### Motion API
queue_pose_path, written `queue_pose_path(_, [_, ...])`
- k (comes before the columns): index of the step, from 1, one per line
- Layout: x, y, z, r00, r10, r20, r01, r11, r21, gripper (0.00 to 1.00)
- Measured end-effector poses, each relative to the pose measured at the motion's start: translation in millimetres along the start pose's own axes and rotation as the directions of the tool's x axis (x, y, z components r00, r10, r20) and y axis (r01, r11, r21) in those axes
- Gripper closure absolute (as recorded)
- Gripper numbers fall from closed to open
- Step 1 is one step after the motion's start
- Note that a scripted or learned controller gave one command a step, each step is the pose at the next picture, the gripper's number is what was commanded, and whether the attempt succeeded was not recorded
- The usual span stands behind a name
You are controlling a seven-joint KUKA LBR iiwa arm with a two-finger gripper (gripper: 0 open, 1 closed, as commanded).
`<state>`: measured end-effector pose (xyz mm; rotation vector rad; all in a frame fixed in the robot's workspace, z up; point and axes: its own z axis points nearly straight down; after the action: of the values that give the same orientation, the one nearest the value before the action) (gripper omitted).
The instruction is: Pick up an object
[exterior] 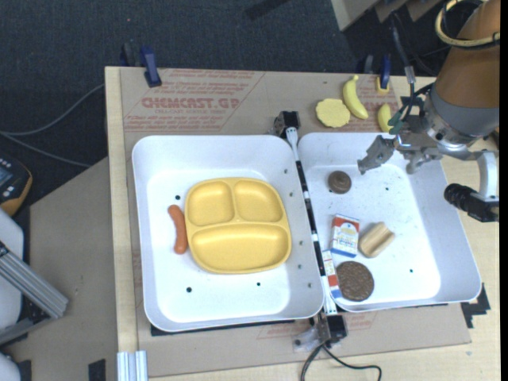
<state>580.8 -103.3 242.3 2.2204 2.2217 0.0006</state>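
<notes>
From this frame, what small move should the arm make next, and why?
Probably lower straight toward the small brown cookie. The gripper hangs open above the right bin, holding nothing, and that cookie lies just beside its nearer finger with bare floor around it.

Two white bins sit on a tan worktop printed with red lettering. The left one shows a yellow tray and an orange-red sausage; the right one a small brown disc, a larger brown cookie, a tan bun and a carton — white, red and blue. A yellow banana lies on the worktop by blue clamps — the arm is grey and orange.
</notes>
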Motion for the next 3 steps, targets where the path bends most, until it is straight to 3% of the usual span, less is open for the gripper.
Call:
queue_pose_path(1, [10.6, 78.1, 101.2, 1.000, -0.004, 0.000, 0.004, 1.000, 0.001, 0.00])
queue_pose_path(2, [10.9, 58.9, 162.1, 1.000, 0.001, -0.002, -0.001, 1.000, 0.009, 0.00])
queue_pose_path(3, [-5.7, 86.5, 157.2, 1.000, 0.000, 0.002, 0.000, 1.000, -0.003, 0.00])
